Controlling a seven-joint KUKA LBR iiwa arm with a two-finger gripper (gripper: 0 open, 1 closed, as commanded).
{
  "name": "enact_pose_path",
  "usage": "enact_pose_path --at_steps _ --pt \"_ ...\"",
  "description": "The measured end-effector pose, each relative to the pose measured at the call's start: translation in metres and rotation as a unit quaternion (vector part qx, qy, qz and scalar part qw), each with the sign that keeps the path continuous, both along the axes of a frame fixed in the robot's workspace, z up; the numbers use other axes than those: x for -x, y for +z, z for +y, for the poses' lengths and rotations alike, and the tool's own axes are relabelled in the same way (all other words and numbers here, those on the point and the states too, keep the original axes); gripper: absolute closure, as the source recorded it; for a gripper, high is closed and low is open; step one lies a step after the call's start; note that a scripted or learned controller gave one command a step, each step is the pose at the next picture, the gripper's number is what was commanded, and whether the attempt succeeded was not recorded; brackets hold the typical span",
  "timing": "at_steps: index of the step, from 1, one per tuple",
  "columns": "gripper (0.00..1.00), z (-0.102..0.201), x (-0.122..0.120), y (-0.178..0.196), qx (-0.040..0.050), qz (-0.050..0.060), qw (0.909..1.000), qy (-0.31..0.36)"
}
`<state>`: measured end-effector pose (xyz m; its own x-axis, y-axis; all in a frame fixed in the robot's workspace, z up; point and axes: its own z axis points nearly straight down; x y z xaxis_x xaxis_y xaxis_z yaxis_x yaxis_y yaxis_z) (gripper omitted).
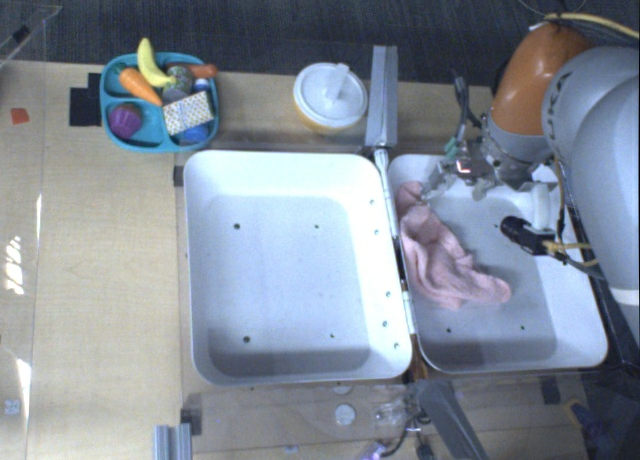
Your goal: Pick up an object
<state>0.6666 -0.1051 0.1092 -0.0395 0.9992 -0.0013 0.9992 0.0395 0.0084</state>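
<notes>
A crumpled pink cloth (445,263) lies along the left side of the right white bin (570,343), stretching from the bin's far left corner toward its middle. My gripper (458,184) hangs over the far end of that bin, just right of the cloth's upper end. Its fingers (434,186) are spread open with nothing between them. The grey arm with its orange band (535,73) comes in from the right.
The left white bin (210,348) sits beside the right one, with a metal rail (380,98) behind the gap. On the bench behind stand a blue tray of toy food (160,100) and a white lidded bowl (330,95).
</notes>
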Motion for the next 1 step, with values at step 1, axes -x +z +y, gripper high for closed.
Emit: enact_pose_path --at_steps 1 --pt "0.00 -0.0227 0.0817 -0.0197 0.0002 -0.002 0.9990 -0.044"
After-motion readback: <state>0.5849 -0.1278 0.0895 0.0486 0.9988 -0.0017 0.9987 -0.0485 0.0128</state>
